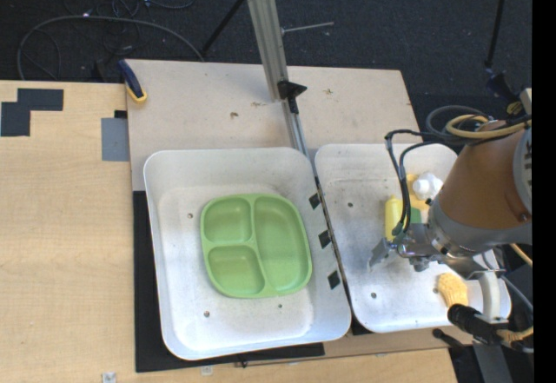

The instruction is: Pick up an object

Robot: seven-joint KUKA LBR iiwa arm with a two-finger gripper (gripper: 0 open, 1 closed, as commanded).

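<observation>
In the right bin [365,190] a yellow oblong object [394,214] lies beside the arm, with a white and yellow object [424,187] just behind it. A yellow corn-like piece [452,288] rests near the bin's front right corner. My gripper [398,253] hangs low over the right bin, just in front of the yellow oblong object and left of the corn-like piece. The orange band of the arm [482,186] hides the bin's right part. Nothing shows as held.
The left bin [174,199] holds a green divided plate [256,244]. An upright metal post [268,34] stands behind the bins. Black cables [404,155] loop over the right bin's back. The wooden bench [61,234] stretches to the left.
</observation>
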